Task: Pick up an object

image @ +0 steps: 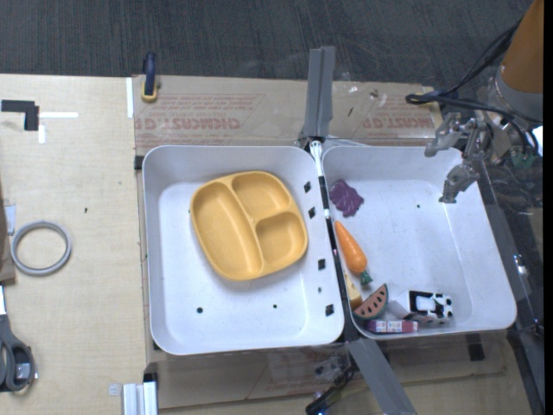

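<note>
Gripper poised over right bin's far edge, jaws' state not discernible; carrot, purple piece and watermelon slice lie untouched along its left wall, likely awaiting descent.

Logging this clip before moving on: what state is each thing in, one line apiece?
Claw: raised over the right bin's far right corner, holding nothing.
Plate: yellow, upright in the left bin, its compartments bare.
Grapes: purple, lying by the right bin's left wall.
Carrot: lying flat, below the grapes.
Watermelon slice: lying near the right bin's front.
Cow: black and white, near the front wall.
</note>
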You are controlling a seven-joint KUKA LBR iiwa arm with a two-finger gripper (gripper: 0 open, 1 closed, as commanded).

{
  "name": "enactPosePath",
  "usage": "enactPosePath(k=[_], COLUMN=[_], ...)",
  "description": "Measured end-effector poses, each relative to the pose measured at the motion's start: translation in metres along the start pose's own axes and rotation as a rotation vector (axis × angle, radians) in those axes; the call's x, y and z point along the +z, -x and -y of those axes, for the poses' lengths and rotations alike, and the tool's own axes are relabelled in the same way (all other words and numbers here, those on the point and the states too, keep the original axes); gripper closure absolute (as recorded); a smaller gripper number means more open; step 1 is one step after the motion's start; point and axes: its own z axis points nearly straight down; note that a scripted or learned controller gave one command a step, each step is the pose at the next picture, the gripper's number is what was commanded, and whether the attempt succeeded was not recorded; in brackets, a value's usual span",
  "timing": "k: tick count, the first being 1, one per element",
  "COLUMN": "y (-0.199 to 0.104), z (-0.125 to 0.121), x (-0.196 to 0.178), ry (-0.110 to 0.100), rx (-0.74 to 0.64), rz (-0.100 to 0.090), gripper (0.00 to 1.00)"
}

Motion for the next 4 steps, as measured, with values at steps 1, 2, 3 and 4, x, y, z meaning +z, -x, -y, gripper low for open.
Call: enactPosePath(k=[1, 2, 3, 4], y=[-0.081, -0.074, -0.016, 0.016], z=[-0.02, -0.051, -0.059, -0.044], x=[0.072, 0.142, 0.15, 0.15], ry=[0.0, 0.0, -0.001, -0.001], rx=[0.239, 0.432, 0.588, 0.737], rz=[-0.003, -0.004, 0.0, 0.001], gripper=[0.0, 0.0, 0.0, 0.0])
